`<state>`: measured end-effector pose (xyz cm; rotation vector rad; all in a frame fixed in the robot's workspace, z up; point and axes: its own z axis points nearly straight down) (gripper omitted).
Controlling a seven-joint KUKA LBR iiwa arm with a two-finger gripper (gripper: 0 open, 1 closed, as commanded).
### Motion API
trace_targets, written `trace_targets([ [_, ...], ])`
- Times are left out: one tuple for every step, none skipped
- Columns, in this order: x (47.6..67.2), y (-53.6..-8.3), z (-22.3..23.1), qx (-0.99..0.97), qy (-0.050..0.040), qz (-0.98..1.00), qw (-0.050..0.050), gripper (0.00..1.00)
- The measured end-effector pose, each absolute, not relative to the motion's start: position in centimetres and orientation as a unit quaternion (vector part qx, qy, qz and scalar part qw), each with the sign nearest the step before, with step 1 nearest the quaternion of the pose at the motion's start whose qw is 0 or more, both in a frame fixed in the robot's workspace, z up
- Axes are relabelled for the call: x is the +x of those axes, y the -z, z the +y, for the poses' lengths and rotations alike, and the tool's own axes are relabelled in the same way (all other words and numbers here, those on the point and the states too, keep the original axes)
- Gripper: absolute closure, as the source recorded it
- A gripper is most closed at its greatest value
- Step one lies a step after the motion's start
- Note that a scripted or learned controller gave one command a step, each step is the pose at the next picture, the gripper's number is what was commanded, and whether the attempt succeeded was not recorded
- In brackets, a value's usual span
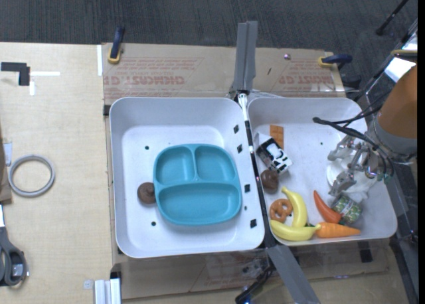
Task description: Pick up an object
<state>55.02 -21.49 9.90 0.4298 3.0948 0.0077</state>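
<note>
The gripper (350, 171) hung over the right bin (302, 117) near its right wall, and whether it was open, closed or gripping anything could not be told, its metal parts blurring against the white floor. Just below it, toward the bin's front right corner, lay a small green-and-white object (348, 210) too indistinct to name. Beside that, a red pepper (325, 207) ran diagonally from upper left to lower right, and an orange carrot (337, 230) lay nearly parallel to the front edge, tip pointing right. A yellow banana (297, 220) curved along the front left corner, with a pretzel (280, 210) touching it. A black-and-white item (275, 156) and a brown ball (269, 180) sat by the left wall. The left bin (126, 137) carried a teal divided plate (197, 184) and a brown doughnut (146, 193) at its left.
</note>
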Motion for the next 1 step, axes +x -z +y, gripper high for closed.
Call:
trace_targets([
  [49.86, -9.25, -16.44, 0.176, -0.0006, 0.984, 0.002, 0.00],
])
